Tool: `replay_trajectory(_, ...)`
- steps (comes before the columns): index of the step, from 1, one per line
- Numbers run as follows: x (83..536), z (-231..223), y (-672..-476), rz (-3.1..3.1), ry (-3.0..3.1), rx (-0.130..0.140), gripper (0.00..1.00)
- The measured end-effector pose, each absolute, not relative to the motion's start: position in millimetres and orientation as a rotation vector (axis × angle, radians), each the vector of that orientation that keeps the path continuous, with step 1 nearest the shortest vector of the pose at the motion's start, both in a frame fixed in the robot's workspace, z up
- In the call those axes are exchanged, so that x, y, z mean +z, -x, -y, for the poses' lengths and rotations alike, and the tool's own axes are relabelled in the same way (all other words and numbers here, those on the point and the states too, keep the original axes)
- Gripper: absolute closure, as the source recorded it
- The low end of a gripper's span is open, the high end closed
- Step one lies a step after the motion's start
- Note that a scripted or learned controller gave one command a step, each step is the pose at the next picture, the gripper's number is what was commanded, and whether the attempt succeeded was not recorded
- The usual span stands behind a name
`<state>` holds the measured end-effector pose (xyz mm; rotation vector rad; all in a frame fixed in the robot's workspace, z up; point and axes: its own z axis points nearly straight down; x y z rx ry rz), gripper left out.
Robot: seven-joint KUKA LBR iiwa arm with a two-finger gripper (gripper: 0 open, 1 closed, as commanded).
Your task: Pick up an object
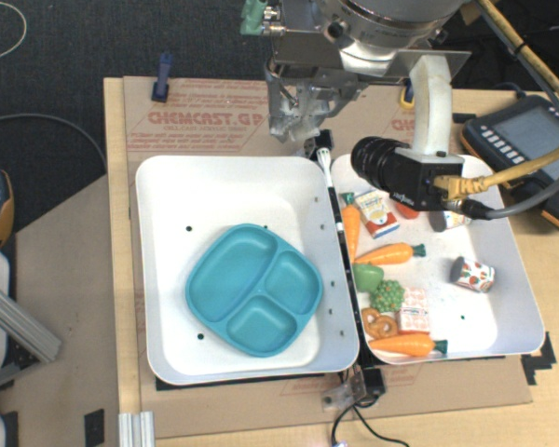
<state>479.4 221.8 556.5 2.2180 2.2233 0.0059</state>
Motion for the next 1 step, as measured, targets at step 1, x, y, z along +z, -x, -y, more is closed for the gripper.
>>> replay_trajectory(1, 567.0, -222.4, -479.7, -2.224, -2.216, 0.01, 1.0)
